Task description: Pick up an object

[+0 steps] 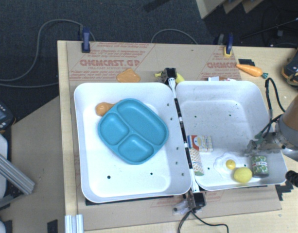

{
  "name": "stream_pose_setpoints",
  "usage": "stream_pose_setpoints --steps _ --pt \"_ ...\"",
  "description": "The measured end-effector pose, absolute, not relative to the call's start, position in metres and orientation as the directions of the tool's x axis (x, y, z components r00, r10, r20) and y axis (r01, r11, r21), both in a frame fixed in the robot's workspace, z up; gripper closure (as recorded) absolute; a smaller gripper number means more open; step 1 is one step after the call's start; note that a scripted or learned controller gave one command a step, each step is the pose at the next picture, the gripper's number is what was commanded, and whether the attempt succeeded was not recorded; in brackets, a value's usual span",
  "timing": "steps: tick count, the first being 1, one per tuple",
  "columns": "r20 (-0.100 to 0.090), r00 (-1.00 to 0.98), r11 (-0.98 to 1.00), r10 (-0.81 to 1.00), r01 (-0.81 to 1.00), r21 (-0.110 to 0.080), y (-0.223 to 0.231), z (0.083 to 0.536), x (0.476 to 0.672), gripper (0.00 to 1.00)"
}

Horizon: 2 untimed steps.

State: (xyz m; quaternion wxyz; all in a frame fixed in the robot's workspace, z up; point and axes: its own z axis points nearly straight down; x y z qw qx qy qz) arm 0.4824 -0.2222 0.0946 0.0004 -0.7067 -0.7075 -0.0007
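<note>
Camera view — round yellow lemon [242, 174], smooth white bin [221, 98]

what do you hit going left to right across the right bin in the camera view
flat packet → fried egg toy → lemon → small can

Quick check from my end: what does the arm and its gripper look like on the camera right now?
At the right edge shows a rounded grey arm segment. Below it sits the dark metal gripper, a blocky, mechanical-looking piece in grey and black. A black cable loops down along the right white bin's rim toward it. No markings are legible.
</note>
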Motion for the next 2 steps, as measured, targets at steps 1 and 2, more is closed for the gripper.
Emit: stream_pose_setpoints --steps 1,2 --pt "0.0 0.0 0.0 1.0 1.0 0.003 -0.222 0.104 0.483 1.0" --pt "-0.001 -0.009 0.009 1.0 1.0 0.009 -0.146 0.166 0.517 1.0"
